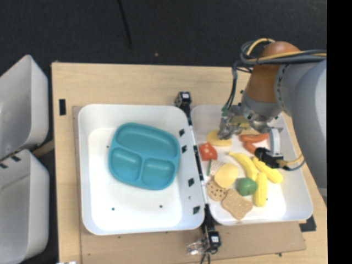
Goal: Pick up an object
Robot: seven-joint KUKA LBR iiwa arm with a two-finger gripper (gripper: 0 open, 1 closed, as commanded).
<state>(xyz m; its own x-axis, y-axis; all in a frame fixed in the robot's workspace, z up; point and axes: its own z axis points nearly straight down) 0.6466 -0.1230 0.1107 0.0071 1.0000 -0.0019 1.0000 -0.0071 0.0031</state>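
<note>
Several toy foods crowd your right bin [297, 202]; the claw [225, 130] hangs at its upper left, just above a pale yellow piece [219, 141], tomato [207, 151] just below-left. Whether it grips, you cannot tell.

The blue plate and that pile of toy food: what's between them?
In the camera view, the blue plate and the toy food are parted by bare white bin floor and the two bins' adjoining rims with black clips.
</note>
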